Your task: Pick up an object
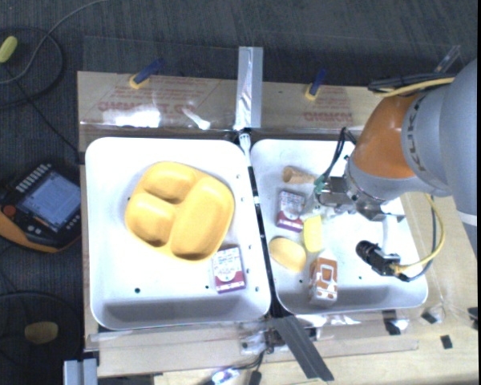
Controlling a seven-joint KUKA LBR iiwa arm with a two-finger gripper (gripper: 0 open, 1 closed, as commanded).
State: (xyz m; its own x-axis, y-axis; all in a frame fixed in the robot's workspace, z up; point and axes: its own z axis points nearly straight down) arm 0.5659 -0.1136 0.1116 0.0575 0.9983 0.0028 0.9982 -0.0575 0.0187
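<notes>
Bench carries two white bins: left bin [104,295] holds yellow tray [179,209], small carton [228,269]. Right bin [401,295]: gripper [325,203] low over yellow block [313,233], grip state unclear; bare floor toward right wall.

You get bright, even light from above. The white bins [112,295] glare slightly. Shadows stay soft, detail slightly grainy.
</notes>
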